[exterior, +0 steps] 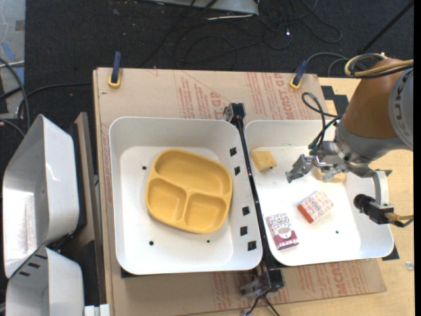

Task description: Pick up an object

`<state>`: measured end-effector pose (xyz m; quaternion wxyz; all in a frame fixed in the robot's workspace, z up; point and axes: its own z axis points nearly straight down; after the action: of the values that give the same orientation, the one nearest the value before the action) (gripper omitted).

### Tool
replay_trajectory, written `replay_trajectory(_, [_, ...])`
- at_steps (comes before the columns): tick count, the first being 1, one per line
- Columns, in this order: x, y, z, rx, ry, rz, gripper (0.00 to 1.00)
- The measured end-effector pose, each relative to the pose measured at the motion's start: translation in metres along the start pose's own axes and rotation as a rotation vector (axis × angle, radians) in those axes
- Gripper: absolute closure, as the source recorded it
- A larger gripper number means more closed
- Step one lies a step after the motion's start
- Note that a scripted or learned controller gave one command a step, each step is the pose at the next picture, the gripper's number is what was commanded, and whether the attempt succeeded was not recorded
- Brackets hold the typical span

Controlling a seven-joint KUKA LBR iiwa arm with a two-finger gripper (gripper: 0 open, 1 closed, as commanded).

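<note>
In the left bin [125, 176] lies a yellow divided tray [189, 191]; in the right bin [368, 242], from the left: a tan block [264, 160], a purple-and-white carton [282, 231], a red-and-white packet [314, 207]. The gripper [309, 166] hovers apart from all three; whether it is released or clenched cannot be determined; nothing sits between its tips. The tan block lies just left of the gripper, nearest, and is judged the likeliest pick.

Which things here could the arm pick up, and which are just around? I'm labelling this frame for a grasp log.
Part of the job:
- gripper, low over the right bin
- pale yellow block
- red and white packet
- purple and white carton
- yellow divided tray, alone in the left bin

Just lying about:
- cardboard sheet
- blue and yellow clamps
- floor cables
</note>
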<state>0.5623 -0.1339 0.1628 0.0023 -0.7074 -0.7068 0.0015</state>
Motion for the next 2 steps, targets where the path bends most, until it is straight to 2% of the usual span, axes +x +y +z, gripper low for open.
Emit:
replay_trajectory(1, [-0.01,-0.003,0.053,0.0,-0.001,0.003,0.0])
replay_trajectory(2, [-0.01,-0.003,0.072,-0.003,-0.001,0.002,0.0])
